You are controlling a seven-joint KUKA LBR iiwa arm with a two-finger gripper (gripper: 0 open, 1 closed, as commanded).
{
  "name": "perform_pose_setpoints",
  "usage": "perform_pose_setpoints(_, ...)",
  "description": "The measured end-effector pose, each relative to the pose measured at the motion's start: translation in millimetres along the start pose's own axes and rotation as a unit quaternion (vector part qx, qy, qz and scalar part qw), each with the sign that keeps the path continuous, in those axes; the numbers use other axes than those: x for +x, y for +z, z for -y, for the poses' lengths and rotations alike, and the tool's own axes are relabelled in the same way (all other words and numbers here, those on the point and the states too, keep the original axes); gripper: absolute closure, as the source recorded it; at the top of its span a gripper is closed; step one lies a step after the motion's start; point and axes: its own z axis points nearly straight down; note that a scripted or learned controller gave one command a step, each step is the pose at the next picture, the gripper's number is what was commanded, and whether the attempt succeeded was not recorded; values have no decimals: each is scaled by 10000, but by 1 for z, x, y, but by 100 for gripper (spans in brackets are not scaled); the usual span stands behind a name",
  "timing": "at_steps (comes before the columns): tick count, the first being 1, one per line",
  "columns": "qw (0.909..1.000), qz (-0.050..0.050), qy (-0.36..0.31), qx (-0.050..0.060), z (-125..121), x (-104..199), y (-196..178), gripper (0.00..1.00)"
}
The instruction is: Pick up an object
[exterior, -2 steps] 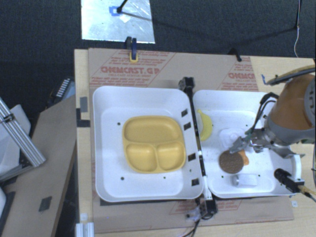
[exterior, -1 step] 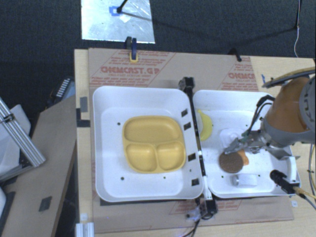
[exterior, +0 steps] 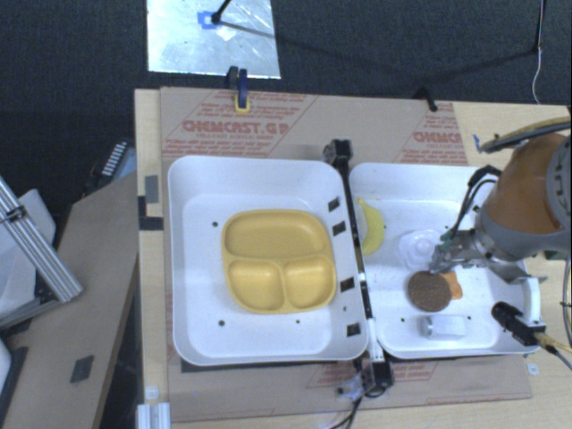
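Gripper (exterior: pixel 444 262): poised low in the right bin (exterior: pixel 393 186); finger state cannot be told.
Nearest object: brown disc (exterior: pixel 429 291), seen just below-left of it.

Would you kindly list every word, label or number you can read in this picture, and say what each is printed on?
"CHEMCAST GP": red print on the brown sheet under the bins, behind the left bin.
"CHEMCAST": the same red print, slanted and partly cut off, behind the right bin.
More red print on the sheet's front edge is too small to read.
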Motion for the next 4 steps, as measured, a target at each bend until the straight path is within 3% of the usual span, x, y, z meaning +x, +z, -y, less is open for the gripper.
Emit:
perform_pose_setpoints(3, 10000, 19, -13, 34, -5, -2, -163, 100)
perform_pose_setpoints(4, 10000, 2, -35, 63, -2, 53, -162, 100)
